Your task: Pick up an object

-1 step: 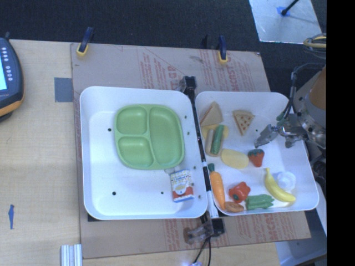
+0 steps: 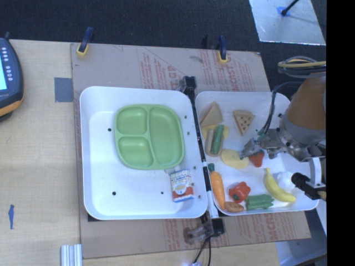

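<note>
Small red plastic toy (image 2: 256,159) in the right white bin (image 2: 288,101) sits right at the gripper (image 2: 252,151); its spread is unclear. Closing and lifting comes next.

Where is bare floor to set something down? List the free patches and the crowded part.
Free: left bin, the strip beside the green plate, and the floor below it, left of the small carton. Crowded: right bin, toy food around the gripper.

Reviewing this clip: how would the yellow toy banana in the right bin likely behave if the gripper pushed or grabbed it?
The yellow curved toy banana looks like smooth, stiff plastic, so probably light and somewhat slippery. Its curve suggests it may pivot or slide when nudged rather than roll. It lies near the white right bin's corner, which could cramp the approach.
</note>
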You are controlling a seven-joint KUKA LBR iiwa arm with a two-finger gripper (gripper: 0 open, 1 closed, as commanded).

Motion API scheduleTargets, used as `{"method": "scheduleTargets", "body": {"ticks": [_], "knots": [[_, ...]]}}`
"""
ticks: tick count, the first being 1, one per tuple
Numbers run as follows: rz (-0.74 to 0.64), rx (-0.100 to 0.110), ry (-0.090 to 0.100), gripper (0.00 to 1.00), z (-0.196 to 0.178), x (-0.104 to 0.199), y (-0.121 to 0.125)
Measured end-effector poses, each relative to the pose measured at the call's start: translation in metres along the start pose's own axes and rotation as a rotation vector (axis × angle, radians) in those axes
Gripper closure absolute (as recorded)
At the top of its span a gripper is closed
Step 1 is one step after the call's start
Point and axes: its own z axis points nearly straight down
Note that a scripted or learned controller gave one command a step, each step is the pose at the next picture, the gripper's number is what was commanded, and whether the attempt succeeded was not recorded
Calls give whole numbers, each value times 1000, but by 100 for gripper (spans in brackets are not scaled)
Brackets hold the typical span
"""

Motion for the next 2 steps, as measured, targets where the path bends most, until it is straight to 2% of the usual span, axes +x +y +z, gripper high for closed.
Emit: {"method": "scheduleTargets", "body": {"ticks": [1, 2], "knots": [[0, -4, -2, 100, -15, -2, 1], [-7, -15, 1, 100, -128, 86, -11]]}}
